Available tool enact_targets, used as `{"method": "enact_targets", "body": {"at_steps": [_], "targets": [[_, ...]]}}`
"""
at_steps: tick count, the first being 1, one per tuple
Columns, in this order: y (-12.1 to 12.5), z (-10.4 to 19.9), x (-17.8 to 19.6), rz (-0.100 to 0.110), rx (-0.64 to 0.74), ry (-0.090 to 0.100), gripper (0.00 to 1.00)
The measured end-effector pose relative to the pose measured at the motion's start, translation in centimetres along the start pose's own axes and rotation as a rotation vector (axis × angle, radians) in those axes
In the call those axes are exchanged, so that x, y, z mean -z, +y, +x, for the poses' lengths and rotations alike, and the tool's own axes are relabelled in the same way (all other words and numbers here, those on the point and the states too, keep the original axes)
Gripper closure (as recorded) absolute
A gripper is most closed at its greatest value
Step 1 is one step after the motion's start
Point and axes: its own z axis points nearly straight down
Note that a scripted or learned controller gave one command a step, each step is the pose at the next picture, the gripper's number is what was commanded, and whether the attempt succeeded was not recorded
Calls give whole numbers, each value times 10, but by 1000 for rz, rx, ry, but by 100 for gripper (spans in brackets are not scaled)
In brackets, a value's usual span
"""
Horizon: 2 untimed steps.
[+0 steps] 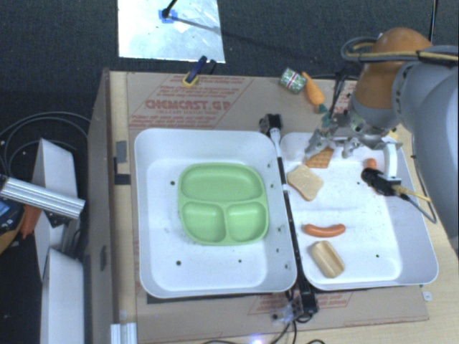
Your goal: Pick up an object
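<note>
Fixed camera above bench point(215, 95), slanting downward

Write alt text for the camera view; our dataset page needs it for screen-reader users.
A grey robot arm's claw reaches from the right toward a tan square cracker at the back of the right shallow white bin, which also holds a pale bread slice, an orange-red sausage and a tan bun. The left white bin holds a green divided plastic plate.

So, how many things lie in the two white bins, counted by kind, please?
Green divided plate: 1
Bread: 2 (bread slice, bun)
Cracker: 1
Sausage: 1
Small red piece, too small to name: 1
Total: 6
</note>
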Motion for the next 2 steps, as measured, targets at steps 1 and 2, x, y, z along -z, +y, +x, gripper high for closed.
{"method": "enact_targets", "body": {"at_steps": [1, 2], "targets": [[0, -1, -38, -1, -2, 1, 0], [1, -2, -39, -2, -1, 1, 0]]}}
